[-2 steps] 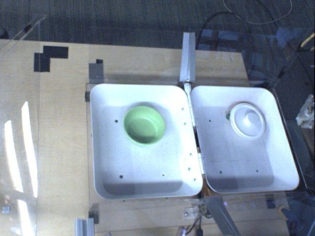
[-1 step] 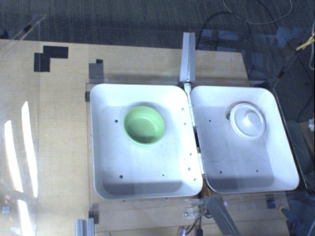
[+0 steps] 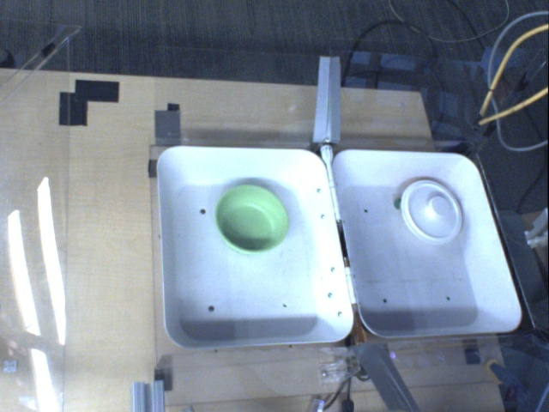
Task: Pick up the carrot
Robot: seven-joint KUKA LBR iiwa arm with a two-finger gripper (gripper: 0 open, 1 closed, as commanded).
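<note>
White shallow left bin [image 3: 184, 316] holds a round green bowl [image 3: 251, 217] toward 12 o'clock. The right bin [image 3: 429, 303] holds a white domed dish [image 3: 431, 209] likewise. Carrot position cannot be told (possibly concealed), nor pincer state. Judged: pick not yet begun.

1. The counter [image 3: 86, 230] looks like pale wood, smooth, with a soft sheen.
2. Both bins, left [image 3: 184, 307] and right [image 3: 412, 307], look like white plastic, smooth and matt.
3. The green bowl [image 3: 251, 218] looks like smooth plastic with a dull shine.
4. The white bowl [image 3: 432, 208] looks glossy and smooth.
5. The bar [image 3: 327, 101] at the counter's far edge looks like brushed grey metal.
6. The floor [image 3: 214, 15] past the far edge looks like dark, rough carpet.
</note>
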